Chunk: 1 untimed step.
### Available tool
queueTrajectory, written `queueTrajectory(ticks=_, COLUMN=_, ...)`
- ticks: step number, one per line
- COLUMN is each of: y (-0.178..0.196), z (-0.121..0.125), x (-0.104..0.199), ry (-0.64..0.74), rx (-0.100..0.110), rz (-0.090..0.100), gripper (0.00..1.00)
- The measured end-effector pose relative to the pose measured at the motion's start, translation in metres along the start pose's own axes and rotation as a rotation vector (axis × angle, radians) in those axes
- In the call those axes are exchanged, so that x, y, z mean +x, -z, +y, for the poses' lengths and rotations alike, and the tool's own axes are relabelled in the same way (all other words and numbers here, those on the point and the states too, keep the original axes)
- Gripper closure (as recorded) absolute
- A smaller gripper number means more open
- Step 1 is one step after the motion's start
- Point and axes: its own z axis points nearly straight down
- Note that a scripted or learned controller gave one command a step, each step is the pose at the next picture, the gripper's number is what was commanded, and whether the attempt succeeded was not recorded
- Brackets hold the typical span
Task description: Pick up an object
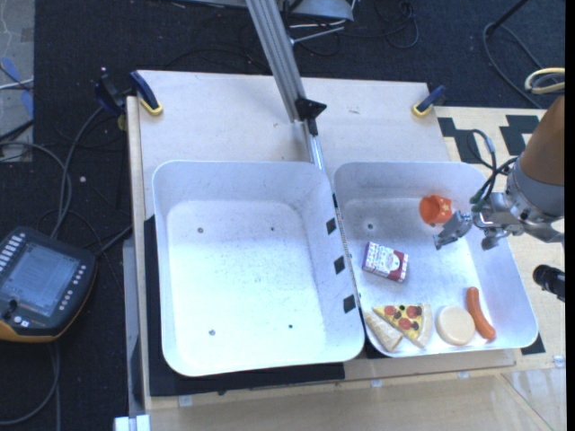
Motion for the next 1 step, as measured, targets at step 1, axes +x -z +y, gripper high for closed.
queueTrajectory(ticks=1, y=-0.0617, z=-0.0032, x=0.0052, ry=0.0, rx=0.001, rz=0.001, gripper=0.0)
